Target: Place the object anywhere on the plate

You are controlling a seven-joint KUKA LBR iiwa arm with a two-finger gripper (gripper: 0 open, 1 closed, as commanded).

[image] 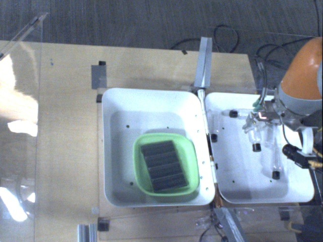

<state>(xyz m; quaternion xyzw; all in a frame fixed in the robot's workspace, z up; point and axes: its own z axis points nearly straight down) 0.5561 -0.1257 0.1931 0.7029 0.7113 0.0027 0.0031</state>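
Two shallow white bins sit side by side on the pale wooden counter (60, 150), with bright glare washing over the counter's left part. The left bin (113, 150) holds a green plate (190, 158) with raised sides, set toward the bin's near right corner. A dark ribbed object (162, 165), rectangular and slightly turned, lies flat in the middle of that plate, its edges well inside the green rim. A grey metal post (204, 62) stands at the far edge where the two bins meet. The right bin (234, 183) has a bare white floor with a few small dark spots on it. Over its far right part hangs the jaws (265, 160), reaching down from the grey arm with its orange band (303, 74), which enters from the right. Two thin pale fingers (275, 158) end in small dark tips that stand apart from each other above the bin floor, spread, with nothing between them.
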